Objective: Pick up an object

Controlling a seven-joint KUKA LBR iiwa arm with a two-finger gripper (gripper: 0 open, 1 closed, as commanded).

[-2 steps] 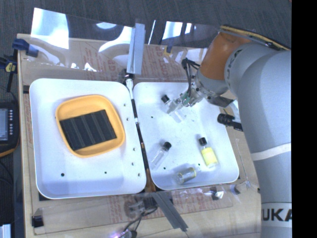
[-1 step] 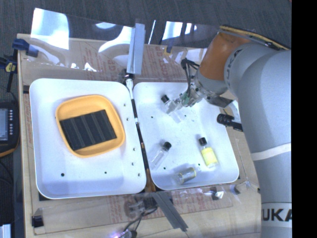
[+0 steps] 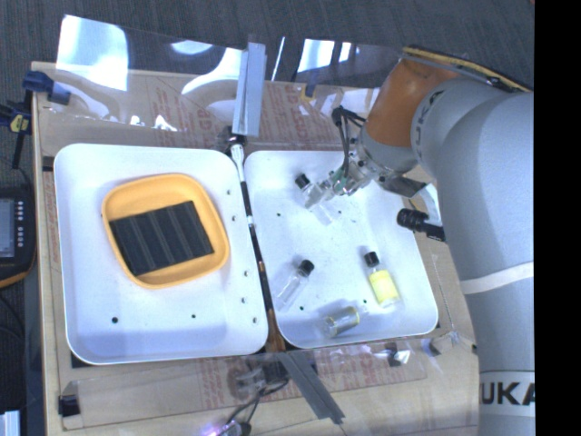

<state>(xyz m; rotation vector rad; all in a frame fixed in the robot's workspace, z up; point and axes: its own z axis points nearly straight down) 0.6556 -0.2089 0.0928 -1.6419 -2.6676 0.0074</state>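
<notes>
Two bins: white and shallow, side by side on the bench point(image 3: 54, 271); left bin point(image 3: 82, 325) fills the centre-left of the frame, right bin point(image 3: 413, 307) the centre-right.
Arm: grey, with an orange band point(image 3: 395, 107), entering from the right edge and bending toward the upper part of the right bin.
Gripper: point(image 3: 343, 183) low over the upper middle of the right bin; whether it is open or closed cannot be told from this slant, and nothing is clearly seen held.
Vial: a small clear vial with a black cap point(image 3: 309, 189) lies just left of the gripper, near the top of the right bin; contact between them cannot be made out.
Second vial: another clear one with a black cap point(image 3: 295, 280), tilted, at the lower left of the right bin, near the divide.
Yellow bottle: point(image 3: 382, 284) black-capped, lying at the lower right of the right bin.
Jar: a small clear jar with a goldish tint point(image 3: 341, 320) on its side at the bottom of the right bin, between the second vial and the yellow bottle but lower.
Tray: yellow, rounded point(image 3: 123, 203), in the upper middle of the left bin, carrying a dark ribbed insert point(image 3: 163, 237).
Rail: a grey metal strip point(image 3: 248, 89) stands above the gap between the bins, at the top centre of the frame.
</notes>
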